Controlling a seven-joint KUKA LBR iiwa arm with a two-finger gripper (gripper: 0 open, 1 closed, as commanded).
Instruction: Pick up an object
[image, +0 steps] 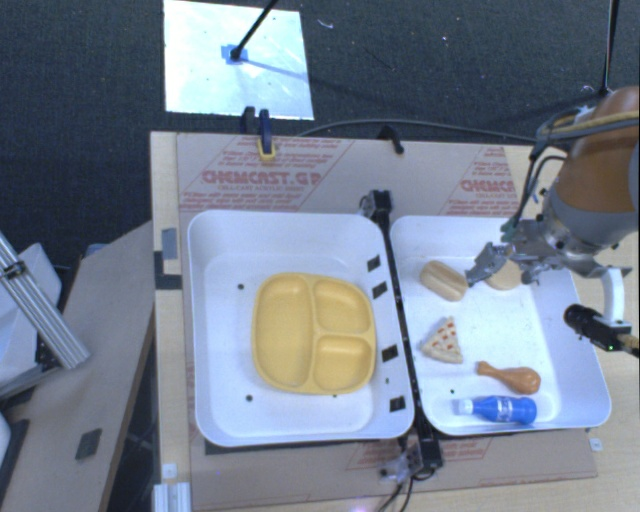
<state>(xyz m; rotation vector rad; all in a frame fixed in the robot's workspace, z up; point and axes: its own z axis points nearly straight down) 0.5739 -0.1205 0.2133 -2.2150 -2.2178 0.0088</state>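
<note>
Look to the right of the frame: your arm (598, 170) reaches in there, grey with an orange band, and its end effector (503, 263) sits low over the upper part of the right bin (590, 395). One grey finger (485, 263) juts toward the left, its tip just beside the right end of the bread roll (443, 280). A pale round piece (505, 277) lies right under the end effector, partly hidden by it. You cannot tell from this view whether the fingers are apart or together, and nothing is plainly seen between them.

In the same bin, below the roll, you have a pizza slice (442, 341) near the middle. Lower right of it lies a drumstick (510, 377), and below that, along the bottom wall, a blue bottle (495, 408) on its side with its white cap pointing left. All three lie apart from one another and from the end effector.

The left bin (215, 300) holds a yellow tray (313, 333) with three compartments, flat near its centre.

Both bins rest side by side on the worktop (300, 170), which carries red printed lettering along its upper edge. A yellow-and-blue clamp (262, 133) grips that upper edge, left of centre.
</note>
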